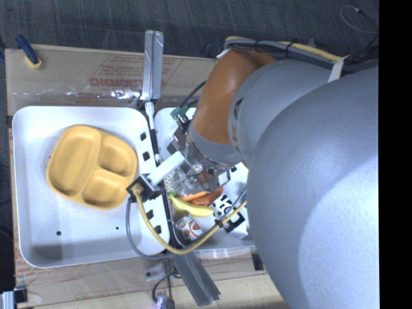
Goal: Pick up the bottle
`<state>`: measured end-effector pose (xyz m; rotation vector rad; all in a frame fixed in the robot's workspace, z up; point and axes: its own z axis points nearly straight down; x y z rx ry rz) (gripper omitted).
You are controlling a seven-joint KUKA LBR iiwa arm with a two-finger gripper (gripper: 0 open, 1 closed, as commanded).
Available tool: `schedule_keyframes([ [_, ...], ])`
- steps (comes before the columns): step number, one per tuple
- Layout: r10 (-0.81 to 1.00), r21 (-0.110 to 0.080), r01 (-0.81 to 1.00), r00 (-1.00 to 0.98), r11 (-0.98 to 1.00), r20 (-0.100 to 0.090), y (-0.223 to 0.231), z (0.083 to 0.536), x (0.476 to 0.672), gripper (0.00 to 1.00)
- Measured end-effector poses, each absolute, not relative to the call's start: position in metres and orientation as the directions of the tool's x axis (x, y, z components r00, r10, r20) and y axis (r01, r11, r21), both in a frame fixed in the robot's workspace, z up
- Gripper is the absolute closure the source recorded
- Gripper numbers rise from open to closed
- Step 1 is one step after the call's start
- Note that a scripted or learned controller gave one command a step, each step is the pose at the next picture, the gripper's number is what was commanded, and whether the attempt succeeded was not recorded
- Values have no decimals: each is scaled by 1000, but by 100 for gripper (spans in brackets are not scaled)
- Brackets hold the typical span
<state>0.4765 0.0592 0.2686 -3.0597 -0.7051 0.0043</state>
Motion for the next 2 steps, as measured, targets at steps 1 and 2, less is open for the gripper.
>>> schedule_keyframes([
  [1, 389, -3, 389, 921, -921, -2, -19, 357, 510, 100],
  [2, 264, -1, 264, 964, -964, -6, 46, 270, 481, 100],
])
